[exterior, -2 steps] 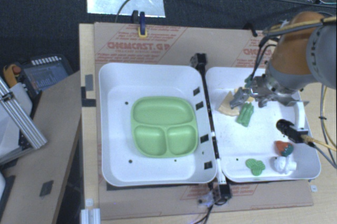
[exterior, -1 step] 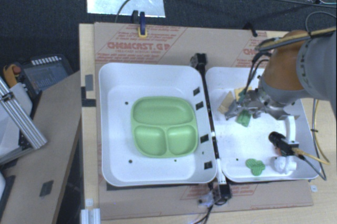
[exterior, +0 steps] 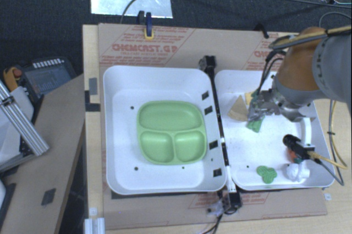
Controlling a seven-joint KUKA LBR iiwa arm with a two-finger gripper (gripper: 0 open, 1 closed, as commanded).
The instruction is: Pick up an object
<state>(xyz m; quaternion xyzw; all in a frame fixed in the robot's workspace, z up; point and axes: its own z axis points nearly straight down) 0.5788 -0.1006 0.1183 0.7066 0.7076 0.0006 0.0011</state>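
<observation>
In the right bin [exterior: 236, 145], my gripper [exterior: 256, 113] hangs over the upper middle, with the grey arm and its orange band coming in from the right. A small green object [exterior: 254, 125] pokes out just below the gripper tip, touching or very close to it. A tan wedge [exterior: 237, 108] lies just to the gripper's left. Beside it, a small yellow piece [exterior: 248, 97] shows at the gripper's upper edge. A round green object [exterior: 267, 174] and a white object [exterior: 297, 172] lie near the bin's front edge.
The left bin [exterior: 121, 117] holds a light green divided plate [exterior: 170, 131]. A black divider with clips [exterior: 214, 117] runs between the bins. A grey device [exterior: 47, 79] and a metal rail [exterior: 22, 123] sit off the bench to the left.
</observation>
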